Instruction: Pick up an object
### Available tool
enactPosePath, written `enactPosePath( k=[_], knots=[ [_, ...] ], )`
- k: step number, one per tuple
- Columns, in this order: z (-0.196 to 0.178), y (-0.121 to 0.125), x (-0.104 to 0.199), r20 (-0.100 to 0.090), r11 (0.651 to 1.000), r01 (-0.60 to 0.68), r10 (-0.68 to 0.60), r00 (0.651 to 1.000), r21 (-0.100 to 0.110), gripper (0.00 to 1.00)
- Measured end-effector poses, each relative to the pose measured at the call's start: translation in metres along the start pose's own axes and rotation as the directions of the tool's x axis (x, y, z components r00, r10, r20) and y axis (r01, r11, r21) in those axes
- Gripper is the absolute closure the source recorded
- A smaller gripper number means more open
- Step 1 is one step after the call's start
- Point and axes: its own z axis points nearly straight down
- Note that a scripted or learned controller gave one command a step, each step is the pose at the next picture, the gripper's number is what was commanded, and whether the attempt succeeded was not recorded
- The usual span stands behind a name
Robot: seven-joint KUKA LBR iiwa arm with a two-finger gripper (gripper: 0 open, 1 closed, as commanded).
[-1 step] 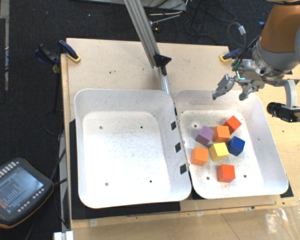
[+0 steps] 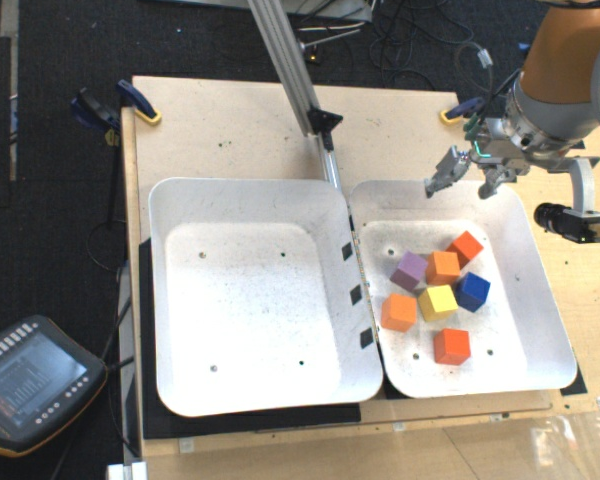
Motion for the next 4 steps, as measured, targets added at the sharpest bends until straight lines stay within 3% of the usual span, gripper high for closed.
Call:
enactPosePath(
  k=[3,4],
  knots=[
    [0.176,-0.007,0.015,0.000,1.000,-0.003,0.003,1.000,0.006,0.00],
    [0.162,-0.005,0.014,0.001,1.000,-0.004,0.004,1.000,-0.002,1.00]
  ],
)
